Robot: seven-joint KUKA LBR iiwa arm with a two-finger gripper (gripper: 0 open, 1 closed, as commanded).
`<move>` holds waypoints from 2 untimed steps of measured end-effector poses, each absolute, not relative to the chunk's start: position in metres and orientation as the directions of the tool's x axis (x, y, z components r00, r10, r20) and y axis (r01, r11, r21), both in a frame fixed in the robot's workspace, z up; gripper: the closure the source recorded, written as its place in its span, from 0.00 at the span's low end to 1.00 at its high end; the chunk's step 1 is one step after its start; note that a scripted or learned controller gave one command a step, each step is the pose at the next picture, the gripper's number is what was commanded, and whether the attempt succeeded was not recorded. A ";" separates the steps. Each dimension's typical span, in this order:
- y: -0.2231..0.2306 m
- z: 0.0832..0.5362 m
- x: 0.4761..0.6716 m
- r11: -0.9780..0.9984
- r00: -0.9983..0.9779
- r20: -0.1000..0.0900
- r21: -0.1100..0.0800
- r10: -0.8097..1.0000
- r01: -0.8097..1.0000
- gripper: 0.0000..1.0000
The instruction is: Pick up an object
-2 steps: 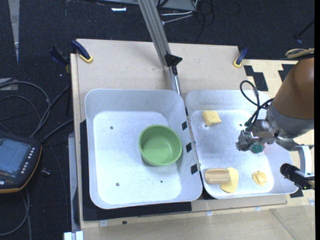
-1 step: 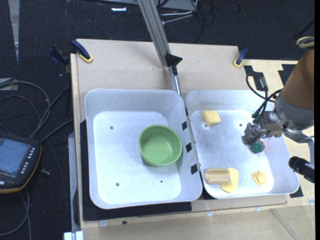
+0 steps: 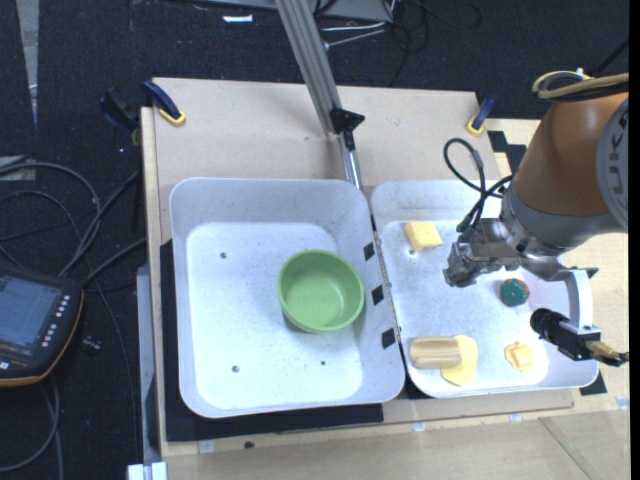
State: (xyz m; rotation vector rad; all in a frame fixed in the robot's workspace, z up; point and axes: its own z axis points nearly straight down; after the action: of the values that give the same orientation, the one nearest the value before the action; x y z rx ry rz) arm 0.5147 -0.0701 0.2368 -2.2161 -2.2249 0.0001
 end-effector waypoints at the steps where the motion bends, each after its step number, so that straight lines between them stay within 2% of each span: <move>1: -0.013 0.243 0.531 0.005 -0.005 0.001 0.000 1.000 1.000 1.00; 2: 0.038 0.247 0.538 0.004 -0.004 0.001 0.000 1.000 1.000 1.00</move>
State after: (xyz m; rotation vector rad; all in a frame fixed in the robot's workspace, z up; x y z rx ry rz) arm 0.5385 0.0377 0.2473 -2.2160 -2.2259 -0.0010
